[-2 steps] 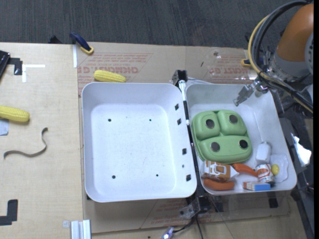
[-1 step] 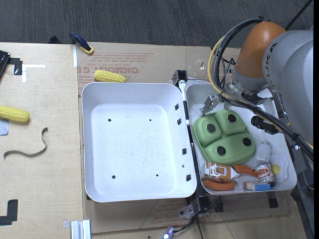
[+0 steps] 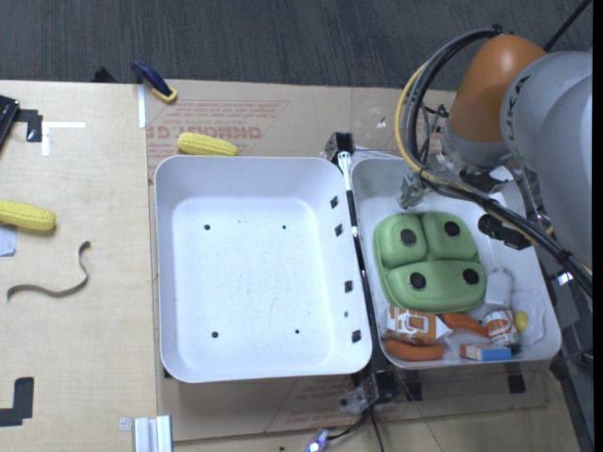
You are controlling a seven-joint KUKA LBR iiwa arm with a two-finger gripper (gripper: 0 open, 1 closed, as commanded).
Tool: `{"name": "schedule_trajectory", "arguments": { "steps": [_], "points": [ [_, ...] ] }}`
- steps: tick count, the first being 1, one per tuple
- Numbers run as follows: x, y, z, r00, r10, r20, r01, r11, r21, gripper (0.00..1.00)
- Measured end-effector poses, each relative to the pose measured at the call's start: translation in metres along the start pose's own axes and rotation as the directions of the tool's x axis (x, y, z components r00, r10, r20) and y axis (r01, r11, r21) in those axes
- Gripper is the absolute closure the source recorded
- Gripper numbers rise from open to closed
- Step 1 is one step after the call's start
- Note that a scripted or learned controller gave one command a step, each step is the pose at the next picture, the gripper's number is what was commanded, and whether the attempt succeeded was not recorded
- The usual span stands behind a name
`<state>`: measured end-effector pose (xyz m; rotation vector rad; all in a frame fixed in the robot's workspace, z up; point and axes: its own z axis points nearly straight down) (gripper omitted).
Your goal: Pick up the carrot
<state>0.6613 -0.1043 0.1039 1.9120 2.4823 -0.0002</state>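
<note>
The end effector (image 3: 412, 192) is seen at the far left corner of the right bin (image 3: 545, 281), low over the bin floor and largely hidden beneath the grey arm (image 3: 551, 111) and its black and yellow cables (image 3: 415, 111). Whether it is released or clenched cannot be told, and nothing is seen grasped in it.

- **Green tray** (image 3: 431, 262): placed just on the near side of the end effector, with four lobes, each marked by a dark spot.
- **Carrot** (image 3: 464, 323): found well apart from the end effector, toward the near wall of the same bin. It lies flat just beyond the tray's near edge, between a carton (image 3: 409, 324) and a can (image 3: 499, 326).
- **Sausage** (image 3: 413, 349): laid along the near wall, directly toward the viewer from the end effector, beside the carton.
- **Small box** (image 3: 488, 352): set against the near wall, to the right of the sausage.
- **Left bin** (image 3: 170, 281): positioned to the left of the end effector, touching the right bin along a row of black clips (image 3: 350, 252).
- **Corn cob** (image 3: 207, 144): left on the bench (image 3: 75, 347) behind the left bin, far to the left of the end effector.
- **Second cob** (image 3: 26, 217): placed farther left still, at the view's edge.
- **Cord** (image 3: 57, 285): seen curled on the bench, nearer the viewer than the second cob.
</note>
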Motion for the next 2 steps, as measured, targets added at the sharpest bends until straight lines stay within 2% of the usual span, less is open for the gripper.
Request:
{"name": "schedule_trajectory", "arguments": {
  "steps": [1,2],
  "points": [
    [0.001,-0.049,-0.028,0.978,0.210,-0.004,-0.210,0.978,0.007,1.00],
    [-0.090,-0.073,-0.113,1.000,0.002,-0.002,-0.002,1.000,0.004,1.00]
  ]
}}
